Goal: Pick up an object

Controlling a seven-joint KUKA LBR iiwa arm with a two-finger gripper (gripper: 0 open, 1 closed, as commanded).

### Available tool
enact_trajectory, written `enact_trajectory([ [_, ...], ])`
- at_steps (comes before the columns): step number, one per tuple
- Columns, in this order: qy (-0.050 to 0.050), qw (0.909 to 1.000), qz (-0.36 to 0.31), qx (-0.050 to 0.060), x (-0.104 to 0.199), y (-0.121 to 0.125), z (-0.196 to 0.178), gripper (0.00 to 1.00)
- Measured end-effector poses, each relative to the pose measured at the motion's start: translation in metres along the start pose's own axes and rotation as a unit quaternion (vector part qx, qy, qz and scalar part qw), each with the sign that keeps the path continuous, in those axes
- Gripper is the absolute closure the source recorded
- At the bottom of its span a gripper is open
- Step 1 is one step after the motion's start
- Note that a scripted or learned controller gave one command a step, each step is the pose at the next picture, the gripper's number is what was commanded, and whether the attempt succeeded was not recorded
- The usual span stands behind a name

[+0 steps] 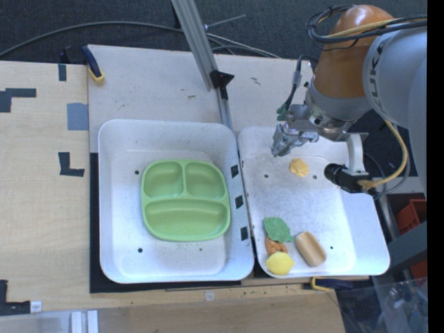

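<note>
My gripper [283, 146] hangs over the far part of the right bin [347, 207], with nothing between its fingers. A small yellow-orange piece [299, 167] lies on the bin floor just to the right of and below the fingertips. At the bin's near edge lie a yellow lemon [279, 263], a bread roll [310, 248], and a carrot [275, 245] with a green leaf [277, 228] on top.
The left bin [118, 186] holds a green divided plate [185, 200]. A metal pole [198, 40] slants across the far bench to a clamp at the bins' divider. A black cable fitting [340, 175] sticks out over the right bin's right side.
</note>
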State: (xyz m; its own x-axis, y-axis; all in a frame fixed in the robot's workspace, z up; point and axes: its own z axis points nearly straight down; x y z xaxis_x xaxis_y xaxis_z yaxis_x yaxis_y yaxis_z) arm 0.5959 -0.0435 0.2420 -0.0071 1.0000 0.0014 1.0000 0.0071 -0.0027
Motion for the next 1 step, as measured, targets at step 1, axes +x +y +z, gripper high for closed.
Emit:
enact_trajectory([
  [1, 0.0, 1.0, -0.001, -0.001, 0.0572, 0.0055, -0.0063, 1.0],
])
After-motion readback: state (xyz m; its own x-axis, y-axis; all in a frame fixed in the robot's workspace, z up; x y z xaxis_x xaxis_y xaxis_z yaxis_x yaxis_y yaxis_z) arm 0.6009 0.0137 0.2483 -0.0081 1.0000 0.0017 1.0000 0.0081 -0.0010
